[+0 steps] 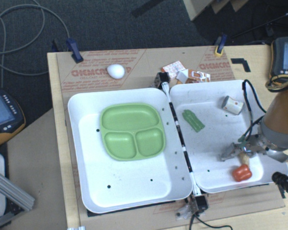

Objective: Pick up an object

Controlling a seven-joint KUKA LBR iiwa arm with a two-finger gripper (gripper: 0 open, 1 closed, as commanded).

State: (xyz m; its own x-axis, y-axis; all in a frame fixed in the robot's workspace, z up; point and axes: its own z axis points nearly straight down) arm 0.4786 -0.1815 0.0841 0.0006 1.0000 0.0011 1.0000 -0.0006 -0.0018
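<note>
We see the tool (234,153) low in the right bin (212,181), just above the red object (242,172); its opening we cannot tell; nothing lifted yet.

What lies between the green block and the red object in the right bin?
In the camera view, bare white bin floor lies between the green block and the red object.

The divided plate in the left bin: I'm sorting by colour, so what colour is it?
Light green; the divided plate shows plainly in the camera view.
</note>
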